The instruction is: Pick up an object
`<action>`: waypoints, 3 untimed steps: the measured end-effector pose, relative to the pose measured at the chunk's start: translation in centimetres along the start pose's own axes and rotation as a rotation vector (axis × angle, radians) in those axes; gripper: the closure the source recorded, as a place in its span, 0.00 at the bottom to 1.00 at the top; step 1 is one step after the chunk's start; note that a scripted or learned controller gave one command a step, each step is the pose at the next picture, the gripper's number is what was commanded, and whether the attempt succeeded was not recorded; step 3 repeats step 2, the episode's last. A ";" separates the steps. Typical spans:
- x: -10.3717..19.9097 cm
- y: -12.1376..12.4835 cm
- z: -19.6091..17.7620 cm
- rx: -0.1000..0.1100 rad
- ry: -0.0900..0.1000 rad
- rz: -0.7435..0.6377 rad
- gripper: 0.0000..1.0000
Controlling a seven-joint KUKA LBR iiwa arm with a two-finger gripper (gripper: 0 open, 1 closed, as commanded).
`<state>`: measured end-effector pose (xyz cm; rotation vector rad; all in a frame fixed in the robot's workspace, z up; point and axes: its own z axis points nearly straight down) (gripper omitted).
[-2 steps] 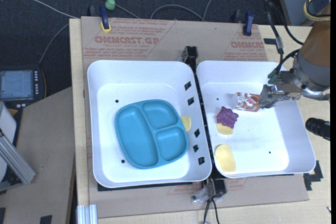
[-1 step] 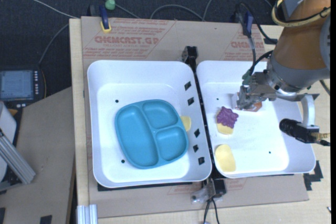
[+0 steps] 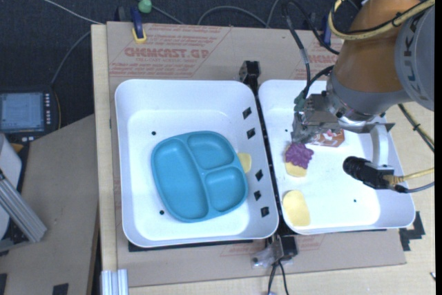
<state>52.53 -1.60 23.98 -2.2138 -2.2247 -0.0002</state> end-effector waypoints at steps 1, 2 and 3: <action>4.4 0.8 0.7 -0.001 0.000 0.000 1.00; 10.1 0.6 0.0 -0.002 0.001 -0.002 1.00; 10.1 0.6 0.0 -0.002 0.001 -0.002 1.00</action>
